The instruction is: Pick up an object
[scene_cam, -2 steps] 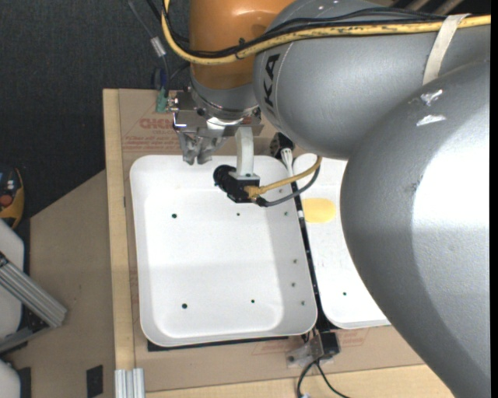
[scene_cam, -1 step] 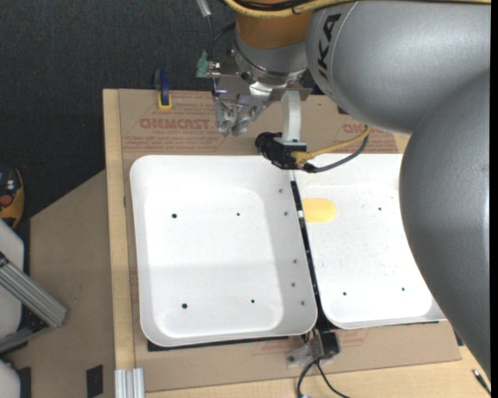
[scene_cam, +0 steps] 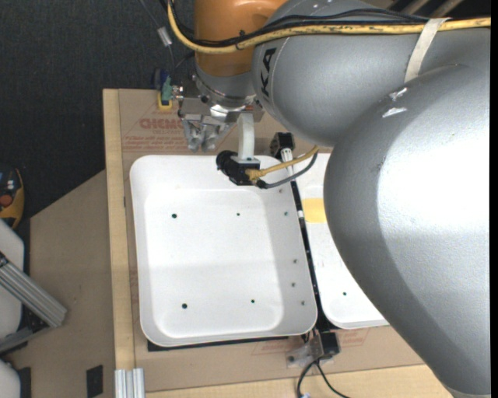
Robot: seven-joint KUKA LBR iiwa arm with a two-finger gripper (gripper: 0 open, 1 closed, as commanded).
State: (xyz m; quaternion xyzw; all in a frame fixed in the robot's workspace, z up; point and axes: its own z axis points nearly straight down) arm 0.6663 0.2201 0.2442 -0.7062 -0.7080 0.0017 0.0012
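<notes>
Readable markings, camera view. The grey arm [scene_cam: 342, 54] carries large black letters on its casing just below the orange band [scene_cam: 229, 23]; only part shows, a "K" and the edge of a further letter, the rest curving off. The cardboard sheet [scene_cam: 128, 124] under the bins bears red print near its far edge, starting "CHEM"; the remainder is hidden behind the wrist hardware. No numbers or other signs legible.

Bright, even overhead light; soft shadow crosses the left bin [scene_cam: 156, 233].
</notes>
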